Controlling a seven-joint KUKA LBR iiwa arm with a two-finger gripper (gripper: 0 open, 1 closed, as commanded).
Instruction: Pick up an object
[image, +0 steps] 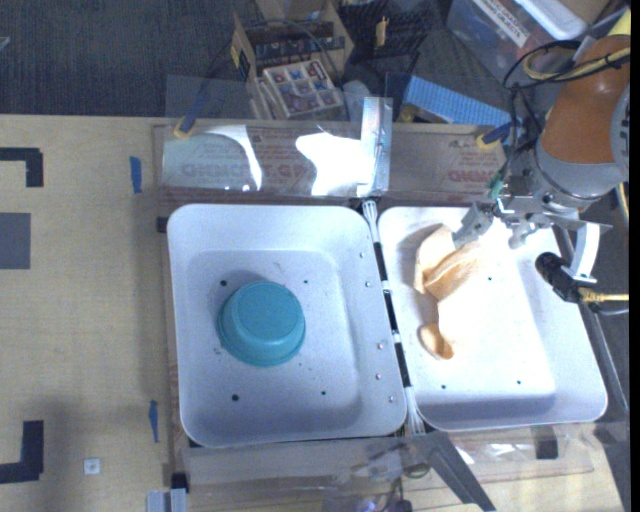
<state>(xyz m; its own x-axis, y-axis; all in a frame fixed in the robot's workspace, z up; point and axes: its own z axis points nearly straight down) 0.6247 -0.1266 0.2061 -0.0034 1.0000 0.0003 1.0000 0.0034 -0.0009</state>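
Observation:
A tan, bread-like object (446, 265) lies in the upper left part of the right bin (530, 385). A smaller orange-tan piece (437, 342) rests just below it near the bin's left wall. An upturned teal bowl (262, 322) sits in the middle of the left bin (200, 250). My gripper (497, 230) hangs over the far side of the right bin, just right of the tan object's upper end. It is open, with nothing between its fingers (472, 226).
A cardboard wall with shiny tape (260, 160) runs behind both bins. Boxes and clutter (295, 70) lie beyond it. A black cable and fitting (560, 275) hang at the right bin's right rim. The wooden bench (70, 330) stretches to the left.

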